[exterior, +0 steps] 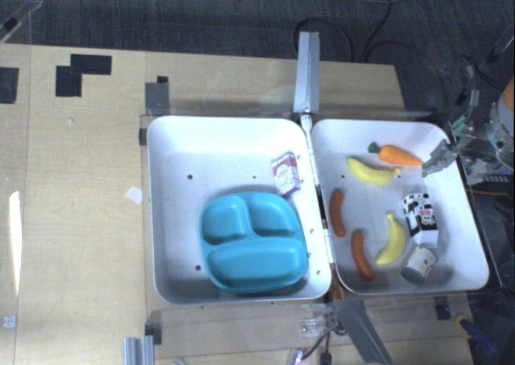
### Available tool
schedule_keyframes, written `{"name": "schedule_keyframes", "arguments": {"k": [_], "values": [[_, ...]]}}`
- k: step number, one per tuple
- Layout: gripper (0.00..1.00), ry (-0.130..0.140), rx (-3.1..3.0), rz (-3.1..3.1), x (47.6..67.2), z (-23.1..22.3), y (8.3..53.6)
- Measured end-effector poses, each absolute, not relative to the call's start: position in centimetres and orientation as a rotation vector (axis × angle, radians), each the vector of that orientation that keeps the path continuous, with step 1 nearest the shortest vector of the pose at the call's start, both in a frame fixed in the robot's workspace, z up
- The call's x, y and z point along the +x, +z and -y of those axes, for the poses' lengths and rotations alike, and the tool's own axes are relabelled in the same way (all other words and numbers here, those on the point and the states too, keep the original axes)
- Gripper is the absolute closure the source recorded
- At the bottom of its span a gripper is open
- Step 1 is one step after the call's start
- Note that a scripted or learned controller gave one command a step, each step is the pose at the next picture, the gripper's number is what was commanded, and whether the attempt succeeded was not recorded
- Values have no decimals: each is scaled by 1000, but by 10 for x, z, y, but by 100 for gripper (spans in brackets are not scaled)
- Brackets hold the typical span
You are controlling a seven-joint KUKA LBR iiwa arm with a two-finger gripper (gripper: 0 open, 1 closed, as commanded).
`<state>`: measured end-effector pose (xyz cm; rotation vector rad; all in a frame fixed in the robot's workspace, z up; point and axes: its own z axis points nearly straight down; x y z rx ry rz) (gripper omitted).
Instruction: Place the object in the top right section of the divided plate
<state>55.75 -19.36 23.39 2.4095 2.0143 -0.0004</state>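
White plastic, two shallow bins side by side on a pale wooden bench (80,219); left bin (173,194), right bin (463,219). Landmark for these notes: the blue divided plate (253,240), one only, lying low in the left bin.

Count. One small red-and-white packet (286,174), just above the plate's upper right corner, against the bin's right wall. To the right of the plate, in the right bin: two bananas, an upper banana (371,171) and a lower banana (392,240); two sausages, one (337,212) nearest the plate, the other (361,255) further right and lower; one carrot (397,156) with a green top, far up-right; one black-and-white carton (419,213); one small grey can (419,260) on its side.

Surface and room: black tape patches on the bench up-left of the plate; dark grey carpet beyond, a thin cable looping on it. A metal post (307,70) stands above the seam between the bins.

Plate itself: three sections, two small on top, one wide below, all bare blue.

Gripper (441,158) at the right bin's far upper edge, beside the carrot; cannot tell whether it is spread or closed. Nothing seen in it.
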Motion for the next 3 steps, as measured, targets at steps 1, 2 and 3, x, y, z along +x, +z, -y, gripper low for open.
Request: {"name": "schedule_keyframes", "arguments": {"k": [1,2,3], "values": [[0,3,2173,-2262,589,153,306],[0,0,2107,-2329,498,156,273],[0,3,1596,-2698,516,131,356]]}}
